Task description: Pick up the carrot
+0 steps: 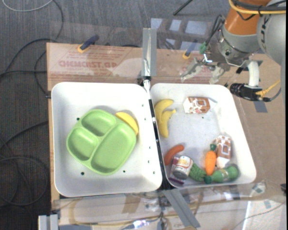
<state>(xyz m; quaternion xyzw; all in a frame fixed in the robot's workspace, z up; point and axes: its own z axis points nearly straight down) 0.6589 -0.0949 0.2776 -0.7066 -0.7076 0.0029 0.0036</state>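
Gripper (201, 71) spread open and empty, raised over the right bin's (240, 114) far rim.

Nearest the camera, the carrot (210, 162) lies in that bin's near right corner, long axis running near-to-far, between a can (182, 166) and a small carton (223, 146); the claw hangs well beyond it, farther back.

Cardboard sheet (86, 63): faint red print (illegible); packet labels unreadable
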